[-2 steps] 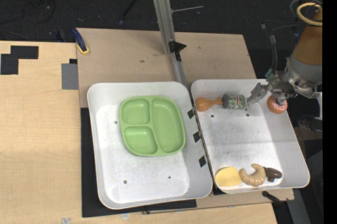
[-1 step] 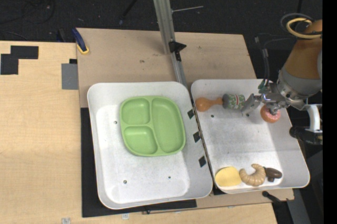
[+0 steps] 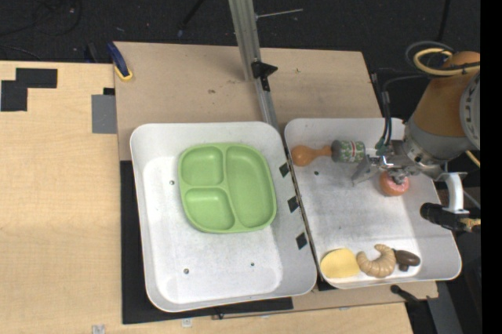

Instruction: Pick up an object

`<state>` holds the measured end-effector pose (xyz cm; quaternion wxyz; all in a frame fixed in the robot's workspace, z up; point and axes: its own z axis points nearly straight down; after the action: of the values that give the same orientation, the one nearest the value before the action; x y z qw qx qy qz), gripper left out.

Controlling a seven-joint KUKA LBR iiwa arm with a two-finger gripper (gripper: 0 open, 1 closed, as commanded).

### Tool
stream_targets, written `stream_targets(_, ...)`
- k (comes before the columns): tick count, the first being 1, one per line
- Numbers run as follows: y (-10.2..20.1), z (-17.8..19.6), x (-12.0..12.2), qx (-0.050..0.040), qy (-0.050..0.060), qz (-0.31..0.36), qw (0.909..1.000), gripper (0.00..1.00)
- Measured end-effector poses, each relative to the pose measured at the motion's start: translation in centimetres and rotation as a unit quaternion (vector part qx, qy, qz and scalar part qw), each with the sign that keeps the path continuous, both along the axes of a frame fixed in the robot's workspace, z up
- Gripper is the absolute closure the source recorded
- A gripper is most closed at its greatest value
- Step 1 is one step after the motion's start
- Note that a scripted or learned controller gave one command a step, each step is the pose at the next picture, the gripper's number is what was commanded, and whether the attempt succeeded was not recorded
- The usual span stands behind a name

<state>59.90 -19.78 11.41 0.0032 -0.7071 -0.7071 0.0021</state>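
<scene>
1. The bench [image 3: 196, 81] carries two shallow white bins side by side; the left bin [image 3: 157, 246] holds a green divided plate [image 3: 227, 187], the right bin [image 3: 353, 223] holds the small things.
2. The grey arm [image 3: 443, 109] reaches in from the right, over the far right part of the right bin.
3. The gripper [image 3: 375, 161] is low over the bin; I cannot tell if the jaws are open or closed, because they are too small and blurred.
4. A bottle-like object with an orange end [image 3: 333, 152] lies just to the left of the jaws, its long axis left to right. I judge it the nearest target.
5. A small pink-red object [image 3: 394, 183] lies just below the wrist.
6. A yellow piece [image 3: 340, 264], a tan curved piece [image 3: 379, 260] and a dark piece [image 3: 408, 257] lie well apart, at the near edge.
</scene>
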Motion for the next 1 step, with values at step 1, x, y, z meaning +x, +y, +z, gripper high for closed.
stream_targets(1, -0.08, 1.25, 0.09, -0.0005, -0.002, 0.000, 1.0000, 1.00)
